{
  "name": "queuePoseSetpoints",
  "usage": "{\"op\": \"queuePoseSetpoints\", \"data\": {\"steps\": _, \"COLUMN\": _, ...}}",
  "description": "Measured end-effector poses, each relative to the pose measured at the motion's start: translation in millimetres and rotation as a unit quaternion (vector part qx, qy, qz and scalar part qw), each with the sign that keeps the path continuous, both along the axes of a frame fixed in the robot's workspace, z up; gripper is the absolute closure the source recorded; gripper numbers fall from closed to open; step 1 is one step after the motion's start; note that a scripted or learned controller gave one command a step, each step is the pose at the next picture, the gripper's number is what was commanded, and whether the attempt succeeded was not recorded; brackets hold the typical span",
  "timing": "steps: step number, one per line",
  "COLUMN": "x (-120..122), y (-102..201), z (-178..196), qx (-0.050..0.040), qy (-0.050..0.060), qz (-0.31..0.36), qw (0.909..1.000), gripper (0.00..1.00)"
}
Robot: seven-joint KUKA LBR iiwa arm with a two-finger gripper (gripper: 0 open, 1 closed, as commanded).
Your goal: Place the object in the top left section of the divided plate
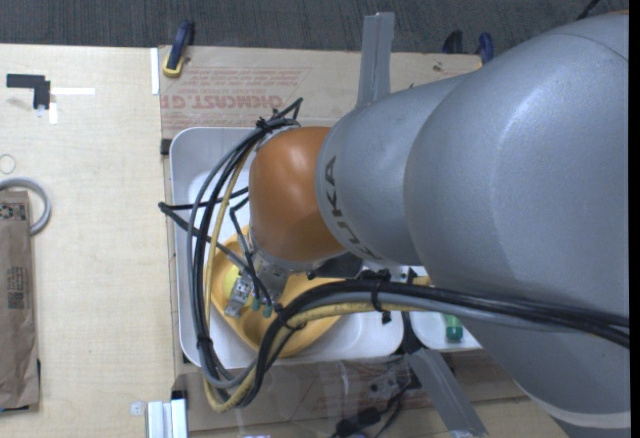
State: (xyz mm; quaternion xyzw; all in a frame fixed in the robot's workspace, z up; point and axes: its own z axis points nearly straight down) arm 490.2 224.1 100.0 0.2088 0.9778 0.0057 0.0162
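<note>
You cannot tell how the jaws stand, for the arm with its orange band and its bundle of black and yellow cables covers them where they reach down into the left white bin. Beneath the wrist you see part of a yellow divided plate lying in that bin; the object to be placed cannot be made out. Outward, a small green item lies in the right bin, and the surface extends to the left.
</note>
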Motion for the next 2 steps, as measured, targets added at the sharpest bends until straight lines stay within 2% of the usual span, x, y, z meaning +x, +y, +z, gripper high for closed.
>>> {"op": "queuePoseSetpoints", "data": {"steps": 1, "x": 35, "y": 5, "z": -5, "qx": 0.0008, "qy": 0.017, "qz": -0.109, "qw": 0.9939, "gripper": 1.0}}
{"op": "queuePoseSetpoints", "data": {"steps": 2, "x": -4, "y": -20, "z": -1, "qx": 0.0032, "qy": 0.003, "qz": -0.008, "qw": 1.0, "gripper": 1.0}}
